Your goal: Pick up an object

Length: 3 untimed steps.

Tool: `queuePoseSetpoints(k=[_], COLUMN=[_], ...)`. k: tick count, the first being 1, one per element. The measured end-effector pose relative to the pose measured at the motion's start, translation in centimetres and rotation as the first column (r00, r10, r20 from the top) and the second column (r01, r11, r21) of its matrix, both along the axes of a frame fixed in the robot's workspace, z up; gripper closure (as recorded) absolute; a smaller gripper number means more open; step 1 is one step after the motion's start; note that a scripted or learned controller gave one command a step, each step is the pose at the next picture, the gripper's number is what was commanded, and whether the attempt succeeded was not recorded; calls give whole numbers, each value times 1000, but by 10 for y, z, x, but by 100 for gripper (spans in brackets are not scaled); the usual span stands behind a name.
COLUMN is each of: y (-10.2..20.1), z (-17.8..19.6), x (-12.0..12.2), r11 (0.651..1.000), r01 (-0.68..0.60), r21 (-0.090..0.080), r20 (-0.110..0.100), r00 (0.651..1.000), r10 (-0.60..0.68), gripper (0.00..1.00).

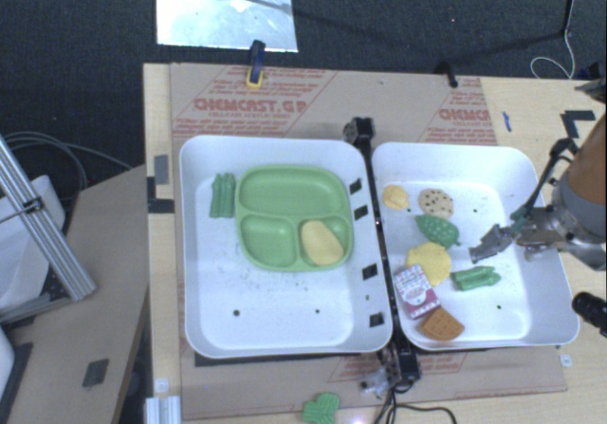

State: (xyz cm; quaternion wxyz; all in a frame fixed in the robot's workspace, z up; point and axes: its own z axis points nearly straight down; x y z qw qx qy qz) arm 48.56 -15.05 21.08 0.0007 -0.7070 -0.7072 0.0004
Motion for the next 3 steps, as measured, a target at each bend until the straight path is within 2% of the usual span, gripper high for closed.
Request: queuePoseSetpoints(k=[1,2,3], y=[-32,-55,-57], z=[-48,-126,-46], x=[0,3,3], r11=[1000,1000,1000], r01=[1,0,-3], r21=[-1,2,-4], r20=[-1,3,10], r00=[1000,1000,1000], r10=[-1,0,3], gripper=[0,0,0])
